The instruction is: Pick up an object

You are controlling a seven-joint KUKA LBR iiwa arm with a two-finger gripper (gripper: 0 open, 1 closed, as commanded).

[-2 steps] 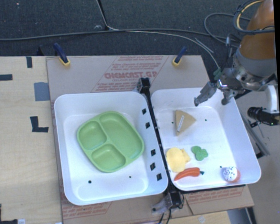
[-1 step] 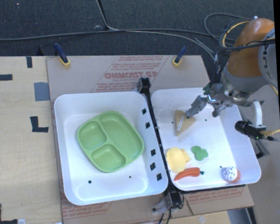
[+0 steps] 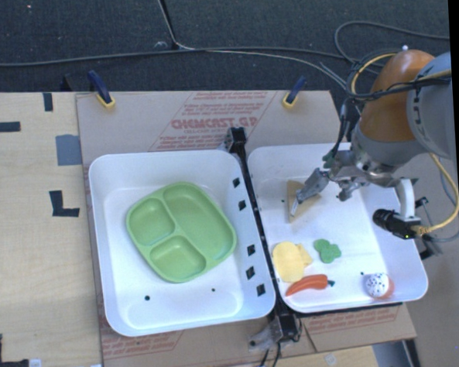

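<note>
In the right bin (image 3: 388, 243), a tan wedge-shaped piece (image 3: 295, 190) lies near the left wall. My gripper (image 3: 306, 197) reaches in from the right and hangs low, right over the wedge, covering part of it. Whether it touches the wedge is unclear. Nearer the bin's front lie a yellow lump (image 3: 291, 259), a small green piece (image 3: 327, 250), a red carrot-like piece (image 3: 307, 284) and a white and red ball (image 3: 377, 285).
The left bin (image 3: 113, 302) holds a green divided plate (image 3: 180, 230). A black divider (image 3: 251, 224) with clips runs between the two bins. The arm's grey and orange wrist (image 3: 392, 122) and its cables hang over the right bin's far right side.
</note>
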